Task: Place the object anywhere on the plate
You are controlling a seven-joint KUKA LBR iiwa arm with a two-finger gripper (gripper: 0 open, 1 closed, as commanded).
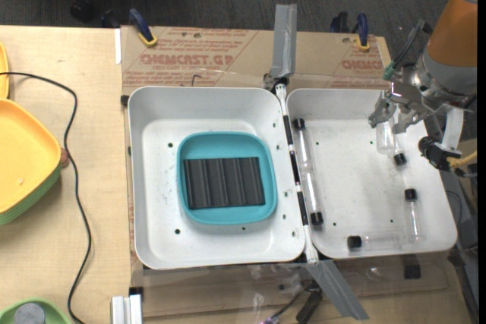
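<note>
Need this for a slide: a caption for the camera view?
KUKA gripper hovers over the right bin; teal plate waits in the left bin.

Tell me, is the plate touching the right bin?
Apart. In the camera view the plate lies inside the left bin, with bare white floor all around it, and the divider between the bins separates it from the right bin.

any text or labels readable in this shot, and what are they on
"CHEMCAST GP": red print on the brown protective sheet behind the left bin, roughly legible.
The same red print, cut off, on the sheet behind the right bin; too partial to read.
Smaller red lines around it: too blurred to read.
Teal plate: no text.
</note>
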